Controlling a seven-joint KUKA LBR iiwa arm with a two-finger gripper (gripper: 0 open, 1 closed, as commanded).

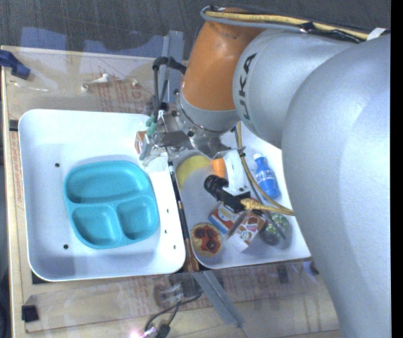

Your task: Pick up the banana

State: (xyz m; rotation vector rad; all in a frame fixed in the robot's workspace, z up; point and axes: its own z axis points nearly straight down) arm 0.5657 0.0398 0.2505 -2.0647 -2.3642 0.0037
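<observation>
Banana (191, 166), or what looks like it, shows as a pale yellow rounded patch in the right bin (296, 248), close to that bin's left wall and near its far end; most of it is hidden beneath the robot's wrist, so its full shape cannot be made out. A large grey arm (328, 139) with an orange band (215, 65) reaches in from the right and covers much of the right bin. Its gripper (160, 141) hangs over the ridge where the two bins meet, just left of and above the yellow patch; whether the jaws are spread or pressed together cannot be told, as the metal parts are crowded and dim. A small brown object (140, 142) sits just beside the gripper on the left. The left bin (36, 189) is white and shallow, and holds a turquoise divided tray (110, 203) with three compartments, lying flat near the bin's middle. In the right bin, near the front, lie a small round dish with dark red contents (206, 239), a red and white packet (244, 229), a dark green round item (275, 229), and farther back a blue bottle (265, 177). A black cylinder (214, 186) and a tan cable (272, 207) hang from the arm over these. Both bins rest on a light wooden table (82, 83).
</observation>
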